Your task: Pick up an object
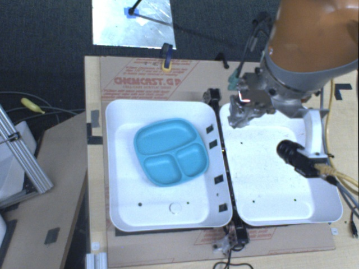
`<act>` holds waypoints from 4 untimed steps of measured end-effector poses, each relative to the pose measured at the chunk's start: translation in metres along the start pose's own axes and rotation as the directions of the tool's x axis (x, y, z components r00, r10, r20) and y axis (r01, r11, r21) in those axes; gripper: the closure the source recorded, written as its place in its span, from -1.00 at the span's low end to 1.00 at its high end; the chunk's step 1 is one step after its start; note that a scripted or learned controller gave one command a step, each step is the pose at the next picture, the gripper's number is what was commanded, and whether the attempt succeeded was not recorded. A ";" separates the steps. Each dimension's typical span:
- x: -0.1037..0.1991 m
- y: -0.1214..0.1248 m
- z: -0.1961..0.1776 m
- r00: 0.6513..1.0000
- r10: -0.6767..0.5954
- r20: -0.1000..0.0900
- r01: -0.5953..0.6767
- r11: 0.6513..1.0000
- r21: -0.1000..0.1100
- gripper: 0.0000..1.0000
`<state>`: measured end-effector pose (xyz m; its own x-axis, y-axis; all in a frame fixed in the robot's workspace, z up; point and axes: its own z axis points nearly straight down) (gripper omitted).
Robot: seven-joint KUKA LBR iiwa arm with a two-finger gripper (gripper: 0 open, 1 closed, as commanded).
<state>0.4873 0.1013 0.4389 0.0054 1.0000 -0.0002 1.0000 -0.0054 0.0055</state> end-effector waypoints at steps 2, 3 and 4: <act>0.057 -0.001 0.014 1.000 -0.012 -0.003 0.012 1.000 0.002 1.00; 0.003 0.005 -0.040 1.000 -0.002 -0.001 0.002 1.000 -0.003 1.00; 0.052 -0.002 -0.024 1.000 -0.014 -0.002 0.014 1.000 0.005 1.00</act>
